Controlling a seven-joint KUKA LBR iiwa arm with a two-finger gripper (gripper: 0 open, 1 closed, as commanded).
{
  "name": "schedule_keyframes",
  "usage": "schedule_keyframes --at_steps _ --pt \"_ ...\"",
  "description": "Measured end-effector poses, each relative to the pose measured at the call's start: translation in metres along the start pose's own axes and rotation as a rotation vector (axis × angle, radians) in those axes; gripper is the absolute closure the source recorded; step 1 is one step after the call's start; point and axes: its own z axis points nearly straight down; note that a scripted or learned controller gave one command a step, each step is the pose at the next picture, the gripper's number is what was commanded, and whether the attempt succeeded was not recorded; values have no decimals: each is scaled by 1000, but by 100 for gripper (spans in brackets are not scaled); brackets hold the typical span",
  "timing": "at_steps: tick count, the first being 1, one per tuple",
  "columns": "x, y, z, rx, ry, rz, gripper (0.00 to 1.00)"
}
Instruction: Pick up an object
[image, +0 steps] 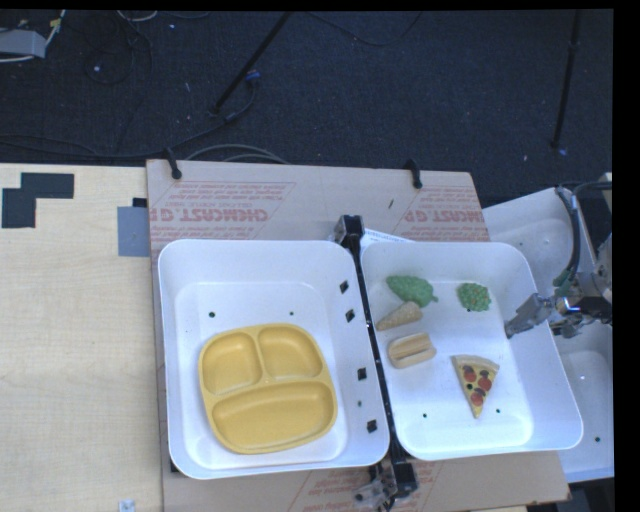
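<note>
All lie flat in the right bin (545, 420). Pizza slice (476, 381) points toward the near wall. Hot dog (410, 349) sits centre, a tan wedge (399, 316) just behind it, two green pieces (411, 290) (474, 296) farther back.

Robot lab: bench bins (180, 300), floor cables (240, 85)

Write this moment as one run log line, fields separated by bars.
gripper at right bin right edge | holds nothing seen | pizza, bun, two greens untouched | yellow tray in left bin
</note>
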Motion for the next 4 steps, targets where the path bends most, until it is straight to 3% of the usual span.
schedule_keyframes --at_steps 3,4 --pt "8 9 172 7 4 0 0" --pt "7 10 158 3 2 4 100"
